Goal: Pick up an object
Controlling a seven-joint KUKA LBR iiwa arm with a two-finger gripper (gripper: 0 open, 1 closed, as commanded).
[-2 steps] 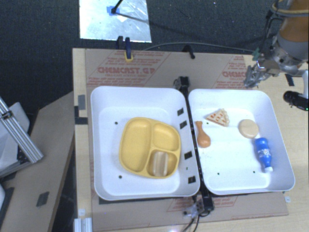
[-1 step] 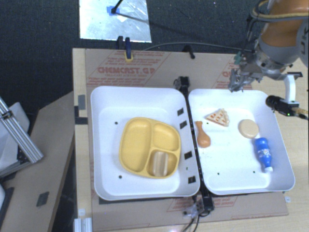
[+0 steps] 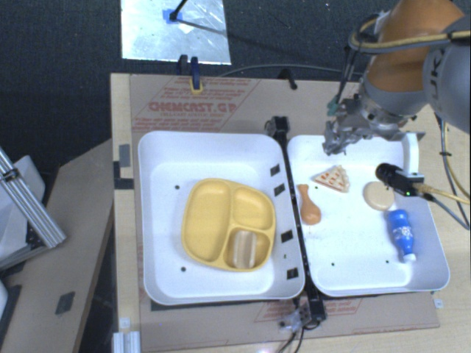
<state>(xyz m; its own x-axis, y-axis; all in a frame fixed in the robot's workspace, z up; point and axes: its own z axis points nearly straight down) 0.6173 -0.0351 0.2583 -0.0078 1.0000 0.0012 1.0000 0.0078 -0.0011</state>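
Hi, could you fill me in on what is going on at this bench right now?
A grey and orange robot arm reaches in over the right bin, its gripper hovering near the far edge, just above a pizza slice toy. A toy drumstick, a tan disc and a small blue bottle also lie there. The left bin holds a yellow divided plate. Nothing looks grasped yet.

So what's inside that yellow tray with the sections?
The yellow divided tray in the left bin has a pale, roundish item in its lower right compartment. The other compartments look bare. What lies under the item is covered.
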